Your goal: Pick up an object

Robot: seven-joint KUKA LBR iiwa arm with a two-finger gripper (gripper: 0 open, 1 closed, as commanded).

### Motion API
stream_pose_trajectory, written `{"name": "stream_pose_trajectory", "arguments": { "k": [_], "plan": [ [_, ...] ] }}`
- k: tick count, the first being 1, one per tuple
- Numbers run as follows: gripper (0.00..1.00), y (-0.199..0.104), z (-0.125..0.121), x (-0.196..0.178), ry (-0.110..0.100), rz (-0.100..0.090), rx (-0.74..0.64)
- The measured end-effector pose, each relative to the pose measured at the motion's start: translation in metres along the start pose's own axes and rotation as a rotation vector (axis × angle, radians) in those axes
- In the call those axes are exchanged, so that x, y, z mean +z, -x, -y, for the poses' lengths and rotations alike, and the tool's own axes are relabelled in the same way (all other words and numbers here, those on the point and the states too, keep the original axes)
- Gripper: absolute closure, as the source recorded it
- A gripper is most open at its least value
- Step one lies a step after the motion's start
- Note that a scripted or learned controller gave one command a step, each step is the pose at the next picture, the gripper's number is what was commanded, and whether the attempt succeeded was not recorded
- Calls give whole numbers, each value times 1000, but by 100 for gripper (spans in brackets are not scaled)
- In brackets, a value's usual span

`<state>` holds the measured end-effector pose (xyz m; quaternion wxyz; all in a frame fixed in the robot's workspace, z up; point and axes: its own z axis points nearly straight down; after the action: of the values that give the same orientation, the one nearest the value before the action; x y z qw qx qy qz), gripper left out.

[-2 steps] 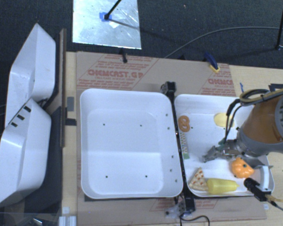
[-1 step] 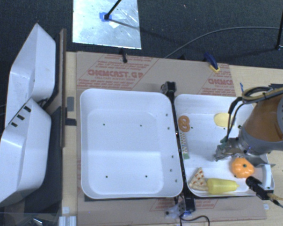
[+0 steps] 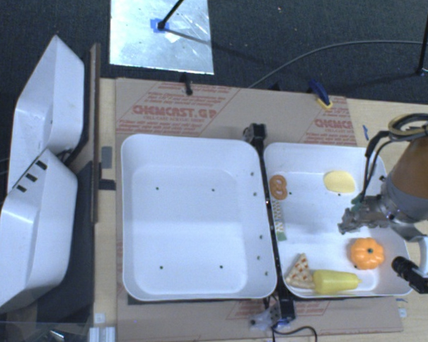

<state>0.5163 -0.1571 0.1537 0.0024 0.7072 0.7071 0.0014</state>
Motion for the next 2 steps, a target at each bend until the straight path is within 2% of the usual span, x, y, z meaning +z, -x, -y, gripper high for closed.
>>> {"name": "stream_pose_trajectory", "arguments": {
  "k": [1,2],
  "plan": [
    [100,-3,-7,-44,-2,-1,-1],
    [100,-6,-2,-104,-1,-1,-1]
  ]
}}
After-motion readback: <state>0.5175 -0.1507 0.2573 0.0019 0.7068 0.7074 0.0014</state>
